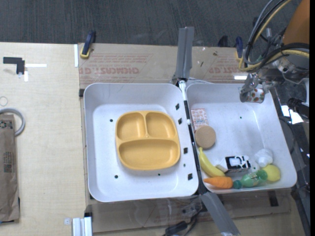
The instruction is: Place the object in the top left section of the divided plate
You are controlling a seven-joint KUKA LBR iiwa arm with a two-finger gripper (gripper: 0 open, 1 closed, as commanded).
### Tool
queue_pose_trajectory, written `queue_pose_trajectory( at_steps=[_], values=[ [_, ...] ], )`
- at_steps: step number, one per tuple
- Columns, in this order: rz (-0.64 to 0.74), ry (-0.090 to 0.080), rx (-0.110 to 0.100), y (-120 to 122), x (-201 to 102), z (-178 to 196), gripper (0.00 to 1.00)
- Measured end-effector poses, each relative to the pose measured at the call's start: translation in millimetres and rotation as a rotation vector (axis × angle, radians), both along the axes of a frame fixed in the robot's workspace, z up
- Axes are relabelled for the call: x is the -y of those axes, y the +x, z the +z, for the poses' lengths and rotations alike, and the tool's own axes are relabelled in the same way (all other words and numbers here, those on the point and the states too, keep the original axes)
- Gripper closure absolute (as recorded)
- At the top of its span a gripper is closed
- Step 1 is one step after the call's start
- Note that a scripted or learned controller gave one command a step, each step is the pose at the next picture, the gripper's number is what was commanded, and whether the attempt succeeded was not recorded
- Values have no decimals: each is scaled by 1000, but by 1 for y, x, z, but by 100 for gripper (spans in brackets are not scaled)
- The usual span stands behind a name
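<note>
1. Gripper (252, 93) sits at the 1 o'clock corner of the right bin (275, 122), over the rim. Cannot tell whether the jaws are apart or together; something small and speckled shows at the tip, too blurred to call a held object.
2. Divided plate (147, 140), yellow, lies flat in the middle of the left bin (98, 181). All three sections bare. Target section (131, 125) is at the plate's 11 o'clock.
3. Candidate objects lie in the right bin: round tan disc (205, 136) near the bin's 9 o'clock wall; banana (209, 164), carrot (218, 182), a black-and-white item (237, 162), a green piece (247, 181), a lemon (271, 173) and a white piece (264, 156) crowded along the 5 to 6 o'clock edge. The task does not say which is meant.
4. Step judged: the place is not yet done. If nothing is in the jaws, the pick comes first.
5. Next move calls for travel toward 9 o'clock across the divider (184, 127) between the bins, clearing both rims, then a descent over the target section.
6. Room: open white floor all around the plate. The ridge between sections leaves little margin. The disc has free space around it; the 6 o'clock cluster is touching and near the wall, harder to enter.
</note>
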State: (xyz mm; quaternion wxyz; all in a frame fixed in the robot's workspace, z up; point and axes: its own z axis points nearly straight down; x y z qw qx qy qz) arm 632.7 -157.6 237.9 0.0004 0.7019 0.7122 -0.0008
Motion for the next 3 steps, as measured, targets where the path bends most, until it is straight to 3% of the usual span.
queue_pose_trajectory(
  at_steps=[1,2,3],
  values=[
    [-95,0,-1,26,-100,1,100],
    [-212,-1,-4,-35,-190,-48,100],
    [-213,-1,-4,-34,-189,-48,0]
  ],
)
